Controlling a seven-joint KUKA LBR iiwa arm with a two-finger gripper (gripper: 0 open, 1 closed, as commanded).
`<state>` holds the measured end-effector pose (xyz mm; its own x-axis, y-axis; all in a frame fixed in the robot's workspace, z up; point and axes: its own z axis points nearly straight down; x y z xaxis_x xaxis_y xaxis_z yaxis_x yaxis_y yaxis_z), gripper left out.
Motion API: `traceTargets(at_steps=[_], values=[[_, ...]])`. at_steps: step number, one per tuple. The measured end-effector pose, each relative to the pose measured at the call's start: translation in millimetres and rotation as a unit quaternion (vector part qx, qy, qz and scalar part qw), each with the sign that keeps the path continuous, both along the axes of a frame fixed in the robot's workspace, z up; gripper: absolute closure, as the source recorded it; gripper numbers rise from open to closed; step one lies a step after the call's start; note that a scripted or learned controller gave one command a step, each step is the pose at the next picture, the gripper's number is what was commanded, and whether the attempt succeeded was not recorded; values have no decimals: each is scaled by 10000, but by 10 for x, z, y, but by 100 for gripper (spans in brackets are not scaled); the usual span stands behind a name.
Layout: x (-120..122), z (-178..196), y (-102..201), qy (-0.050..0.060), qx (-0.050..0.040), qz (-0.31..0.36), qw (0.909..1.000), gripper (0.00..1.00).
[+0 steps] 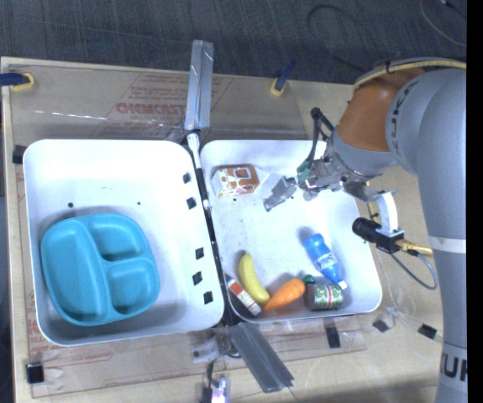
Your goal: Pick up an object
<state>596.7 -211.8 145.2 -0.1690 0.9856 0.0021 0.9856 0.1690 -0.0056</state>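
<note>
My gripper [280, 191] hangs over the upper middle of the right bin [354, 217], reaching in from the right, with nothing visible between its fingers. Just left of it lies a brown and white box [235, 180]. Lower in the same bin are a blue bottle [322, 258], a yellow banana [253, 277], an orange carrot [285, 293], a dark green can [324, 295] and a small red and white item [241, 295].
The left bin [98, 162] holds a light blue divided tray [98, 267]. A metal bar [197, 86] runs up between the bins at the back. Clamps sit at the bench's left edge [6, 81]. A black cable connector [375, 232] juts from the arm at the right bin's rim.
</note>
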Motion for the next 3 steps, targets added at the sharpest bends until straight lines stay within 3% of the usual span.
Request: traceTargets(at_steps=[1,2,3], values=[[-676,456,8,-2,1,194,9998,0],[-905,-565,17,-4,6,204,9998,0],[168,-562,30,-11,2,608,9982,0]])
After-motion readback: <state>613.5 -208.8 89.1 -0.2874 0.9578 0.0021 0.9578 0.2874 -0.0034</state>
